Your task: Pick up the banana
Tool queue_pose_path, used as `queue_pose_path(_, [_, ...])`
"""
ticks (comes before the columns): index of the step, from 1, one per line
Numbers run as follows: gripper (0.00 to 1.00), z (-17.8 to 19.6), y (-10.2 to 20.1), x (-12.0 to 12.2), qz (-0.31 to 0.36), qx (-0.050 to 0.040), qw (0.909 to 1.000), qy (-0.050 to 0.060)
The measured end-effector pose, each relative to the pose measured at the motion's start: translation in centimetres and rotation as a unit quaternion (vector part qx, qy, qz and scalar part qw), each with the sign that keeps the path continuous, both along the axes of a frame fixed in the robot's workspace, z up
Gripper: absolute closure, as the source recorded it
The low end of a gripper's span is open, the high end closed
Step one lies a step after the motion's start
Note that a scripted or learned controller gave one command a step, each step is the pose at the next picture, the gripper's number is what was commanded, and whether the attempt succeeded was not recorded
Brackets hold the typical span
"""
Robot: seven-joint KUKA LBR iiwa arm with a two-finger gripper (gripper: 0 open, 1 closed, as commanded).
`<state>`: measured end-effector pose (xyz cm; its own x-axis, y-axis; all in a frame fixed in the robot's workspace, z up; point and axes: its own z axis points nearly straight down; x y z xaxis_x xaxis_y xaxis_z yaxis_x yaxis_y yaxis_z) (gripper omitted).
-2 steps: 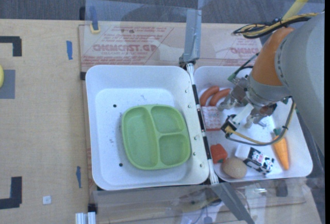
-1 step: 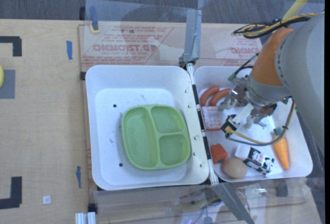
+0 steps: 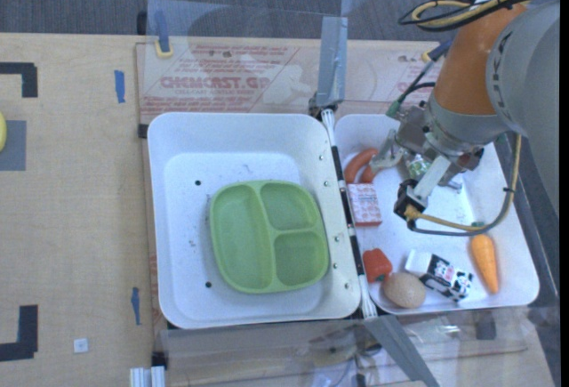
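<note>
The arm [image 3: 480, 65] reaches over the right bin [image 3: 520, 287], its jaws low near the bin's middle, beside a red-and-white box [image 3: 363, 203]. Their spread cannot be told. The banana's place and look cannot be made out.

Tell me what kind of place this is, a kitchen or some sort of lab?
Most likely a robotics lab bench, not a kitchen. A grey and orange arm reaches over two white bins on a wooden bench marked with tape, and the food in them, like the carrot, looks like toy props beside a green divided plate.
</note>
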<state>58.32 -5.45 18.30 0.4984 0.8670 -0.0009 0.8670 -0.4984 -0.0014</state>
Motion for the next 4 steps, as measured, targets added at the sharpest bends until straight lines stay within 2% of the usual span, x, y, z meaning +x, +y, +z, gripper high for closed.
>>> queue_pose_path(1, [0.00,-3.7,16.4,-2.2,-0.031,0.0014,0.9995,-0.002])
queue_pose_path(2, [0.00,-9.2,18.5,-4.7,-0.194,0.0019,0.9810,-0.009])
queue_pose_path(3, [1.00,-8.3,18.6,-4.5,-0.194,0.0037,0.9810,-0.008])
queue_pose_path(4, [1.00,-2.3,25.9,2.4,-0.173,-0.0005,0.9850,0.001])
